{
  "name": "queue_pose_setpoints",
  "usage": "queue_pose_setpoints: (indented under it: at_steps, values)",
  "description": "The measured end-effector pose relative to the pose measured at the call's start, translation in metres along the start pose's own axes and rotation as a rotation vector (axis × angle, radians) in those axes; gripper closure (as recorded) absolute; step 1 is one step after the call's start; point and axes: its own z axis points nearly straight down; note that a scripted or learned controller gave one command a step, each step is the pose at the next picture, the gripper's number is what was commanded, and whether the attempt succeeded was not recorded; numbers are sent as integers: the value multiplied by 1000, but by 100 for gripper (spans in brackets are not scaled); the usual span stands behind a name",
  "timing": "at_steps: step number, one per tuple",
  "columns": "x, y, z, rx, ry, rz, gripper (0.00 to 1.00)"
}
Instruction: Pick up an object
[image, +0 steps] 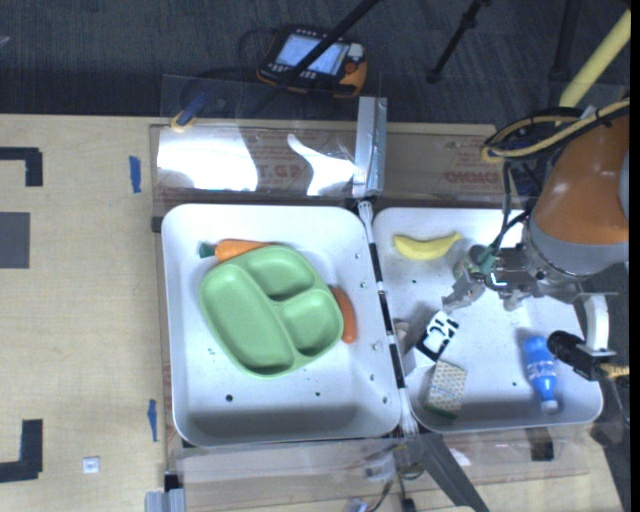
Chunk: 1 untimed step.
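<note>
The right bin (495, 395) holds a yellow banana (427, 245) at its back, a black-and-white block (436, 333) near its left wall, a speckled tan sponge (447, 385) at the front and a blue bottle (541, 370) at the right. My gripper (463, 291) hangs over the middle of this bin, just below and right of the banana and a little above and right of the black-and-white block. Nothing shows between its tips. The arm's orange band (590, 190) sits over the bin's right side.
A green divided plate (270, 308) fills much of the left bin (190, 400), with one carrot (240, 248) at its back edge and another (345, 312) at its right edge. A raised divider (385, 320) separates the bins. A black part of the arm (575, 352) overlaps the bottle's top.
</note>
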Motion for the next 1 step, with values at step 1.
queue_pose_setpoints:
  at_steps: [1]
  values:
    - [-37, 80, 18, -4, -2, -95, 0]
